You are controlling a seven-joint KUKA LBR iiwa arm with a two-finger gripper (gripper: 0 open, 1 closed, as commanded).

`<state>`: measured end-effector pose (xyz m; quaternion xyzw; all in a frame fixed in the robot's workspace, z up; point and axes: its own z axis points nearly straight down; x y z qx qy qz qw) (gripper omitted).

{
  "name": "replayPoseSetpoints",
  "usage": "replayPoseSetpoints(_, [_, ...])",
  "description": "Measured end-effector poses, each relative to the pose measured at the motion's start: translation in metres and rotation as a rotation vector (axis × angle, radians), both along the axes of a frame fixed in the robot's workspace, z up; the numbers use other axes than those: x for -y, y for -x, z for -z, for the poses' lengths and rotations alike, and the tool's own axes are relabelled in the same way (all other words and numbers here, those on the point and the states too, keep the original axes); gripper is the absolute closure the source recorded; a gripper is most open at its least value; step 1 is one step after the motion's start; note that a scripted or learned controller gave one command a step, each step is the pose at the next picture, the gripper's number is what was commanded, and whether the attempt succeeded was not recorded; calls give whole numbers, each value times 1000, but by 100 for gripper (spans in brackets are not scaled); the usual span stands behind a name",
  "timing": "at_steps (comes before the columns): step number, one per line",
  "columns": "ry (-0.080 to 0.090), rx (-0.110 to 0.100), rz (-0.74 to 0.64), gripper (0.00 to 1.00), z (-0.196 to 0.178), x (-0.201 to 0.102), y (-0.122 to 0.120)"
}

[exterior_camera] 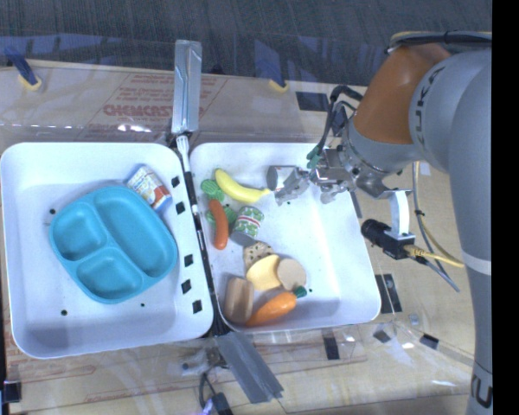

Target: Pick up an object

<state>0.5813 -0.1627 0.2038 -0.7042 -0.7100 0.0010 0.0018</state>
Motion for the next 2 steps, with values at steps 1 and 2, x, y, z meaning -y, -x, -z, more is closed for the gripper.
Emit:
replayPoseSetpoints(1, [-2,-11,-120,0,111,-19,-57])
replayPoseSetpoints(2, [0,0,-267,0,112,30,-43])
